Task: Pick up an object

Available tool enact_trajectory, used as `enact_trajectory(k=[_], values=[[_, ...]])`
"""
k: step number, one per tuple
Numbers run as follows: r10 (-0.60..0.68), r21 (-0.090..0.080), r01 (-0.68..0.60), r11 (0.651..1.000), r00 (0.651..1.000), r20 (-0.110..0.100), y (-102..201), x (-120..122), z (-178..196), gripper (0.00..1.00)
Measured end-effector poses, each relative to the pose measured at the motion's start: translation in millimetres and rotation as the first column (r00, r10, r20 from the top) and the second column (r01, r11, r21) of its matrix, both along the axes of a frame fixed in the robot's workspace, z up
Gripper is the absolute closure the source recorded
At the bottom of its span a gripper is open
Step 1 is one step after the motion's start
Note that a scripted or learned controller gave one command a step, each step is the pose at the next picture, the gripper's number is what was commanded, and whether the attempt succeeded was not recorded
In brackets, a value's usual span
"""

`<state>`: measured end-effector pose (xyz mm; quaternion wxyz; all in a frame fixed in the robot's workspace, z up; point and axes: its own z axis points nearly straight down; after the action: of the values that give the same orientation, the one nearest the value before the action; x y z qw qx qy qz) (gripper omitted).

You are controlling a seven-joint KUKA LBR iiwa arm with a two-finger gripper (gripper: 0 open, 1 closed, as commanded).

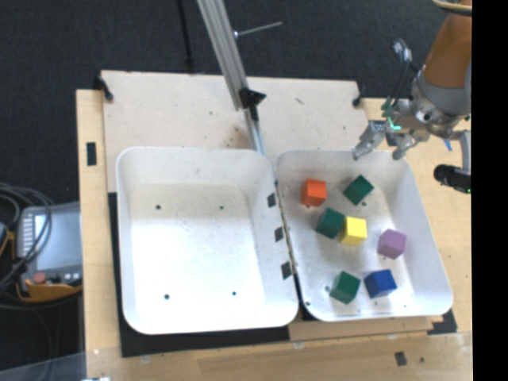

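The right bin (425, 213) holds several small cubes: an orange one (314, 192), a dark green one (359, 189), another green one (330, 223) touching a yellow one (355, 229), a purple one (391, 244), a blue one (380, 282) and a third green one (345, 286). My gripper (381, 148) hangs above the far edge of the right bin, beyond the dark green cube. Its fingers are spread apart and nothing is between them.
The left bin (127, 213) lies beside the right one. A slanted aluminium post (226, 46) rises behind the bins' shared edge. A grey box with cables (44, 244) sits off the bench at the left.
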<state>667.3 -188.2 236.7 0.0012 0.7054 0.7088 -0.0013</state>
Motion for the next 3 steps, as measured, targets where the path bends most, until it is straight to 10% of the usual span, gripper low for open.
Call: enact_trajectory(k=[3], values=[[0.003,-0.005,-0.002,1.0,1.0,0.021,6,-1,-109,0.0]])
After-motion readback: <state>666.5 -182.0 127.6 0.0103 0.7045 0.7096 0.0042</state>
